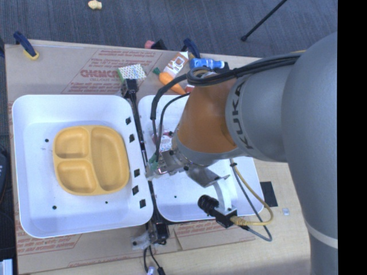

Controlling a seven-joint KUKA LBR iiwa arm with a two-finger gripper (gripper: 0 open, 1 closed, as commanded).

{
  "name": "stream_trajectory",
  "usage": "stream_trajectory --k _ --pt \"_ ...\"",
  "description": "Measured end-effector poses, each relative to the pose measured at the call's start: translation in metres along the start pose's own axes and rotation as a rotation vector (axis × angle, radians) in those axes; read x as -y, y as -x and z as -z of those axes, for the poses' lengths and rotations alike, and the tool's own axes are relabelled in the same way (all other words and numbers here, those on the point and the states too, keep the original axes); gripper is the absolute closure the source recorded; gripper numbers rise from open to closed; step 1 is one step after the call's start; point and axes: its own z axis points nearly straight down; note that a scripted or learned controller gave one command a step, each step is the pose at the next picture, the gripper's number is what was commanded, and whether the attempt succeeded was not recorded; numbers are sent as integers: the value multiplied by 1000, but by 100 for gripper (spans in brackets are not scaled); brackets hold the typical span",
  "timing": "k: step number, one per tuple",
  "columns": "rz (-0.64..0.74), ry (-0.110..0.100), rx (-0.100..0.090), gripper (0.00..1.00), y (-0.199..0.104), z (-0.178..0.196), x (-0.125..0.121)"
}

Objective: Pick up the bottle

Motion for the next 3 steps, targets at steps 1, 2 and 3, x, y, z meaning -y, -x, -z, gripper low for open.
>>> stream_trajectory --k 1,2,3 --pt "73 5 3 100 63 98 15" --pt "327 0 0 100 27 2 7" --pt "439 4 3 100 -22 64 -6"
